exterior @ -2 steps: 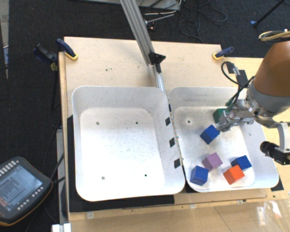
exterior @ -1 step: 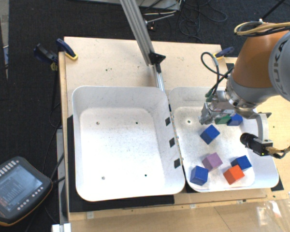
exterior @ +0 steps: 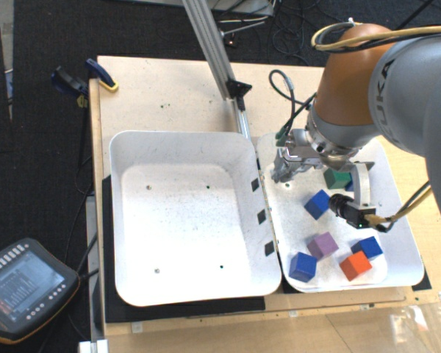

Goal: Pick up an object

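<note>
My gripper (exterior: 287, 169) hangs over the far left part of the right bin (exterior: 397, 197), near the wall shared with the left bin. It is open, with only white bin floor between its fingers. A blue cube (exterior: 317, 203) lies just to its front right, and a green block (exterior: 338, 177) sits partly under the wrist. Nearer the front lie a purple cube (exterior: 323, 245), a second blue cube (exterior: 303, 265), an orange cube (exterior: 356, 265) and a small blue block (exterior: 369, 247).
The left bin (exterior: 132, 197) stands alongside, its floor speckled. A metal rail (exterior: 213, 43) slants down to the bins' far edge. A black cable fitting (exterior: 353, 212) hangs from the arm over the right bin. A pendant (exterior: 22, 289) lies at the bottom left.
</note>
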